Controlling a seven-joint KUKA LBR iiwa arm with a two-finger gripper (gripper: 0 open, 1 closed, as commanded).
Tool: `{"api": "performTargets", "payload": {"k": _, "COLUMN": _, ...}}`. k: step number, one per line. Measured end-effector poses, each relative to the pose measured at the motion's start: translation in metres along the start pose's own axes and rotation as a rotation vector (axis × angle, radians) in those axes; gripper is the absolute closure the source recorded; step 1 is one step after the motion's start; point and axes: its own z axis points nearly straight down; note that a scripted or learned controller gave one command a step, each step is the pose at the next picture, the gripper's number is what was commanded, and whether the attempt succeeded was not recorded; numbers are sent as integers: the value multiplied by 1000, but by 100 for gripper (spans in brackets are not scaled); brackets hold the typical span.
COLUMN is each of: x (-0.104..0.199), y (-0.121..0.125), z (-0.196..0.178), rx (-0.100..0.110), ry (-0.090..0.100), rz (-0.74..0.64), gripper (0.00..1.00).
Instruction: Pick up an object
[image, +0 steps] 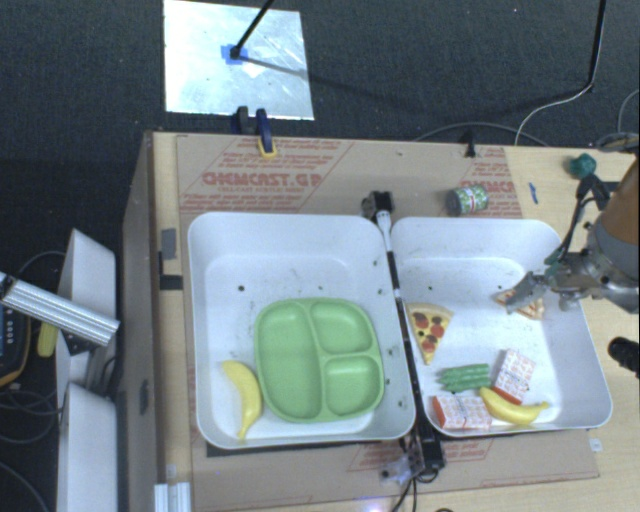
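Two shallow white plastic bins sit side by side on the brown cardboard-covered surface (300, 170). The left bin (290, 240) holds a pale green divided plastic plate (318, 358) near its centre, with a yellow toy banana (243, 395) touching the plate's rim at about 8 o'clock.

The right bin (470, 250) carries several small toys. A toy pizza slice (430, 328) lies at roughly 9 o'clock, just beside the divider between the bins. Toward 6 o'clock a cluster gathers: green toy bean pods (464, 376), a red-and-white patterned small box (514, 374) just beside them, a second red-and-white carton (461, 411) near the front wall, and a second yellow toy banana (513, 408) touching that carton.

The grey arm reaches in from 3 o'clock, and its tool (530, 296) hangs over the right bin's 2 o'clock area. A flat tan and orange piece (522, 297) sits at the tool's tip; whether it is pinched between the fingers or merely under them cannot be told, nor how wide the tool stands.

A small green-and-white can (467, 199) lies on its side on the surface beyond the right bin, at 12 o'clock.
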Motion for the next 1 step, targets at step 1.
{"api": "performTargets", "payload": {"k": 1, "x": 0, "y": 1, "z": -11, "rx": -3, "ry": -1, "rz": -2, "gripper": 100}}
